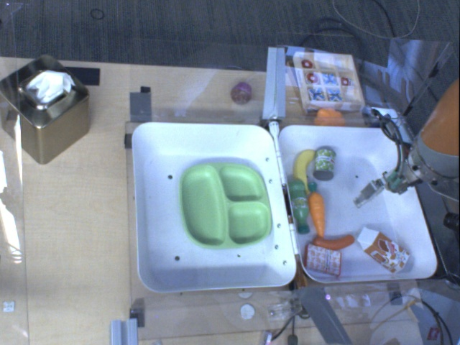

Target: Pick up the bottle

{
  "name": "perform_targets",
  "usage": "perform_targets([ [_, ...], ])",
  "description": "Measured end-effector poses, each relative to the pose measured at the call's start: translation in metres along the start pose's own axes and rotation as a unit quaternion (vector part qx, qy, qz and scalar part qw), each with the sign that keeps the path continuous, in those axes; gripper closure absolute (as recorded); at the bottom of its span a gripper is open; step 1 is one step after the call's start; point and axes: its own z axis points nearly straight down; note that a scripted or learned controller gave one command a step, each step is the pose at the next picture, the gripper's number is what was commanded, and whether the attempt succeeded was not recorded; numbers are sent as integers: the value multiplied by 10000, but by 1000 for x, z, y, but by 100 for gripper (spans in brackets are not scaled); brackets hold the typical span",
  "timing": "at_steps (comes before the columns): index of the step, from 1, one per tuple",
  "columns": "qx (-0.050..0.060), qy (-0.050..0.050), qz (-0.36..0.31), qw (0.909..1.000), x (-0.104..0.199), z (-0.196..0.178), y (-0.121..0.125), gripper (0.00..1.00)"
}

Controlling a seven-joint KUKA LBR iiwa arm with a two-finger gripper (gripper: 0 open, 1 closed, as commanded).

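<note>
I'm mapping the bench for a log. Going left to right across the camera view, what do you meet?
Tissue box → green divided tray → green bottle → can → tool → small carton

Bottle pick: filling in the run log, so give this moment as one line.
tool over right bin, holding nothing | green bottle lying at bin's left wall beside carrot | pick not done
</note>
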Motion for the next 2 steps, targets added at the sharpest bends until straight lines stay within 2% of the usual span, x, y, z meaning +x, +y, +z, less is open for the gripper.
perform_targets([
  [1,-8,-1,-303,9995,42,-33,-44,0],
  [2,7,19,-63,10000,89,23,-23,0],
])
